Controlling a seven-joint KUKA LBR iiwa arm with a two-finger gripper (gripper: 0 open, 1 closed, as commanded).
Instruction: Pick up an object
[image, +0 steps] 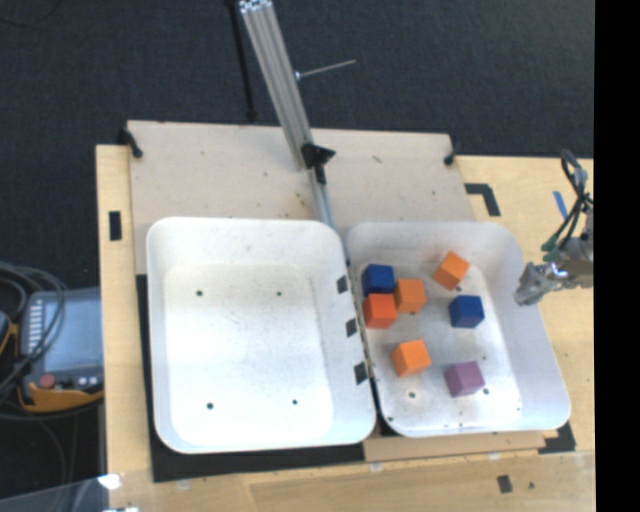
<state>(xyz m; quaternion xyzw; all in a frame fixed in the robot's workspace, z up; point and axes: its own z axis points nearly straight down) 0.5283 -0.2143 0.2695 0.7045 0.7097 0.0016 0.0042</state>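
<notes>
The gripper (532, 284) sits at the right bin's (535, 395) edge — I cannot tell what it holds — so it should go for the blue block (466, 311) close by, standing alone — easy to grab.

Seven small cubes are scattered in the right bin (530, 395): two blue cubes (379, 279) and four orange cubes (411, 357) toward its middle and left wall, one purple cube (463, 379) near its front edge.
</notes>
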